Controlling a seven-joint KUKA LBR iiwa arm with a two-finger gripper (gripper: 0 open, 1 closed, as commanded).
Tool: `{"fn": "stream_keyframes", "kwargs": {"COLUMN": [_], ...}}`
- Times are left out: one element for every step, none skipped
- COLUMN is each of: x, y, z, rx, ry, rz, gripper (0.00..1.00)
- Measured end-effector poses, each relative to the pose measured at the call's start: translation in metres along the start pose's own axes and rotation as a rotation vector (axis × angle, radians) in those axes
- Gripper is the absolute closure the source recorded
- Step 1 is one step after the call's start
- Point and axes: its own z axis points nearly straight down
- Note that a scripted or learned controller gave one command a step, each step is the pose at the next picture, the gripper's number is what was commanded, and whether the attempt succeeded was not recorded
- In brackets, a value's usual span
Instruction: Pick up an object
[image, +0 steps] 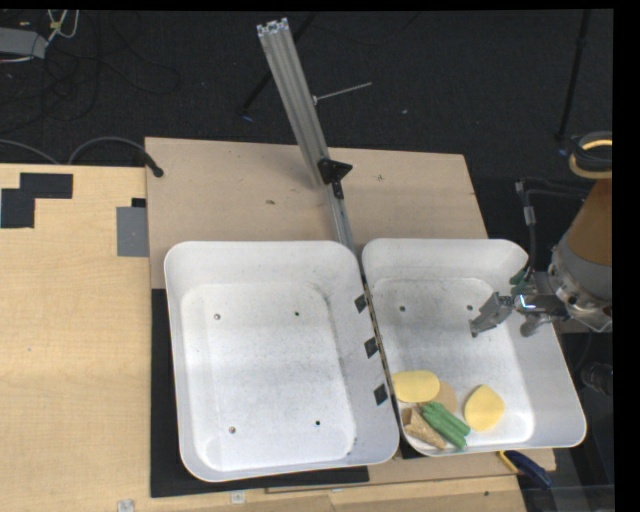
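In the right bin several objects lie near the front edge: a yellow oval piece, a second yellow piece, a green stick-shaped object and a tan object beside it. My gripper hangs over the right side of that bin, behind and apart from the objects. Its fingers stand spread, and nothing sits between them.
The left bin lies beside the right one, with dark clips along the shared wall. A slanted metal bar rises behind the bins. The arm's orange band is at the far right.
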Motion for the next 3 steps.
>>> {"fn": "stream_keyframes", "kwargs": {"x": [-0.001, -0.003, 0.005], "y": [0.001, -0.001, -0.006], "z": [-0.002, 0.062, 0.109], "rx": [-0.005, 0.002, 0.000], "ry": [-0.001, 0.000, 0.000], "rz": [0.002, 0.000, 0.001], "gripper": [0.00, 0.00, 0.00]}}
